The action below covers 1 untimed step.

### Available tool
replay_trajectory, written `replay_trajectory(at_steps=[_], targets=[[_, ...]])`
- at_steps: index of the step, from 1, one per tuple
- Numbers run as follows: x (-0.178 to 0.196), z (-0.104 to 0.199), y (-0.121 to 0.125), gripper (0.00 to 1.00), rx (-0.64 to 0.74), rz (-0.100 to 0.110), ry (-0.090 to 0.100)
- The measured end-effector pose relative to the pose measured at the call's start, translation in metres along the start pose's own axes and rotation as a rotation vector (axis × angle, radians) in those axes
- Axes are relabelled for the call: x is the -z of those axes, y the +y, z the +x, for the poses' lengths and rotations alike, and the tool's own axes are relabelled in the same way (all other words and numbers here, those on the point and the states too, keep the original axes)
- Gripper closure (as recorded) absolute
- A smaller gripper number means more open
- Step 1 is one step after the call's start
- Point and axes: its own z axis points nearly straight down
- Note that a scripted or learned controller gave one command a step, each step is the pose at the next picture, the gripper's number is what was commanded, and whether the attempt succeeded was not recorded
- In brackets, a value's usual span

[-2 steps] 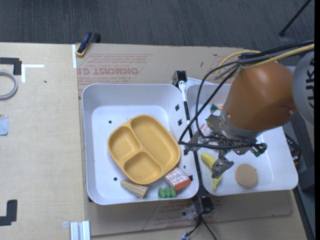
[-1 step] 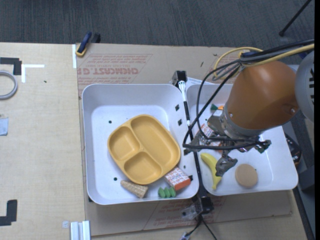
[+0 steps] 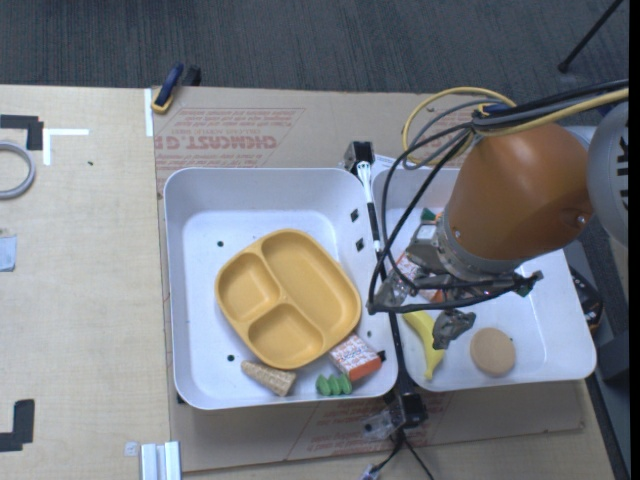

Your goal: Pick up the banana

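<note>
Orange-banded arm (image 3: 520,193), tool (image 3: 452,326) touching banana (image 3: 428,346)

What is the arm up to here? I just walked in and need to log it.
The arm's gripper is low in the right bin, right over the banana, beside a round tan cookie. Whether it grips the banana is unclear. The left bin holds a yellow divided plate and small toy foods.

arm over right bin (image 3: 560,363), banana (image 3: 425,340) beneath hand (image 3: 448,326), yellow tray (image 3: 288,297) left
</note>
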Motion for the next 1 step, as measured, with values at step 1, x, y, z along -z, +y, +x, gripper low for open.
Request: replay_trajectory(at_steps=[1], targets=[[-0.0002,-0.0037,0.0149,0.0,0.379,-0.001,0.0]])
